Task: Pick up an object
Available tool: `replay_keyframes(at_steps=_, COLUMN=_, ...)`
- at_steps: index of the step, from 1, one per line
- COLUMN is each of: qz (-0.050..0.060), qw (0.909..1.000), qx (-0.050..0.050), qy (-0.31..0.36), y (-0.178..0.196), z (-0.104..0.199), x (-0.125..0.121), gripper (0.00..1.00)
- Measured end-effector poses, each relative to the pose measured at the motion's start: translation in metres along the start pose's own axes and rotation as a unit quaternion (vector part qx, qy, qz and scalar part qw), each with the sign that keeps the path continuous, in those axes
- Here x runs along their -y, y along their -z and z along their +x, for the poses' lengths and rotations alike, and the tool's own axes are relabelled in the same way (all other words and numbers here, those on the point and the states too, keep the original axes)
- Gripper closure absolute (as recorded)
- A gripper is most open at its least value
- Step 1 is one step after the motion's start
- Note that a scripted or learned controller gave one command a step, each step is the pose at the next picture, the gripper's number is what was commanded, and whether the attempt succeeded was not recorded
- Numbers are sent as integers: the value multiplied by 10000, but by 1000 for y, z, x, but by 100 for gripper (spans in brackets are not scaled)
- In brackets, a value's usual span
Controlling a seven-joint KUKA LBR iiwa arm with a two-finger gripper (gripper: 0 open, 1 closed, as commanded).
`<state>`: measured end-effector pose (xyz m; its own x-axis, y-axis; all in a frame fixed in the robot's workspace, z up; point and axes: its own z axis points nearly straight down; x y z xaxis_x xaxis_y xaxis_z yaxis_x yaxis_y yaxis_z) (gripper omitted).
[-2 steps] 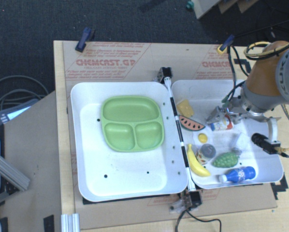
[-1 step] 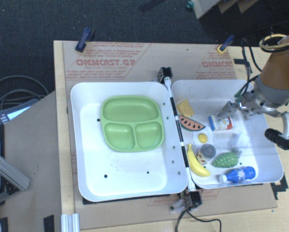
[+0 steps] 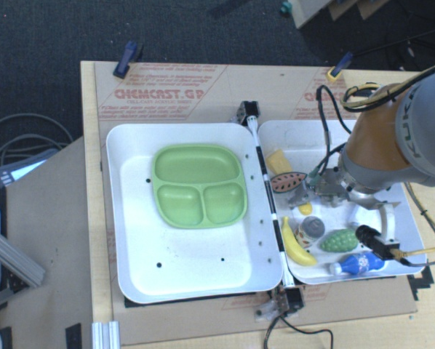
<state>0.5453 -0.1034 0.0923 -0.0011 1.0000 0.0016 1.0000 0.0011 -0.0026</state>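
Grey KUKA arm (image 3: 425, 126), rounded casing, partial white lettering on its upper edge. Broad orange band (image 3: 374, 133) above the wrist, grey metal wrist block below. Black cables loop along the orange section, yellow tags near the top.

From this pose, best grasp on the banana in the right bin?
Take the banana at mid-body, from straight above, fingers closing across its narrow width. It lies flat along the right bin's left wall, curving lengthwise, so the wall-side finger has little room. A hedged call.
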Motion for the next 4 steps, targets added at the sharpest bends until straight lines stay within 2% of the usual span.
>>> replay_keyframes(at_steps=1, qz=-16, qw=10000, qx=8, qy=-1, y=-7, z=10, x=-73, gripper=0)
replay_keyframes(at_steps=2, qz=-26, qw=10000, qx=11, qy=0, y=3, z=10, x=-74, gripper=100)
replay_keyframes(at_steps=3, qz=-20, qw=10000, qx=7, qy=0, y=93, z=57, x=-45, gripper=100)
replay_keyframes(at_steps=4, qz=0, qw=10000, qx=1, qy=-2, y=120, z=89, x=-8, gripper=100)
